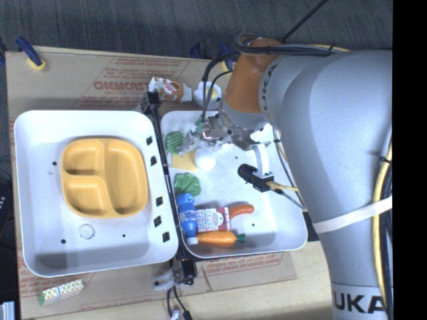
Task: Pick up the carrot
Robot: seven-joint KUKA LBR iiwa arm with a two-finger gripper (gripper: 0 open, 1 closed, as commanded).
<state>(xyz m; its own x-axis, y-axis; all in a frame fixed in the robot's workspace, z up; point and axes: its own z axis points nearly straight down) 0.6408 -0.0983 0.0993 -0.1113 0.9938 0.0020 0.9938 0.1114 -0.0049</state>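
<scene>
Here the orange plastic carrot (217,239) lies at the right white bin's (288,227) near edge, touching a blue-capped bottle (200,219); the tool (205,133) hovers near the far edge, its state impossible to tell.

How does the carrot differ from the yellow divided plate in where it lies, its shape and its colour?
The carrot lies in the right bin, against its near wall; the yellow divided plate sits in the left bin. The carrot is a slim orange taper with a green tip, while the plate is broad, pale yellow and split into compartments. The carrot is crowded by other items; the plate sits alone. Both rest flat, untouched by the gripper.
</scene>
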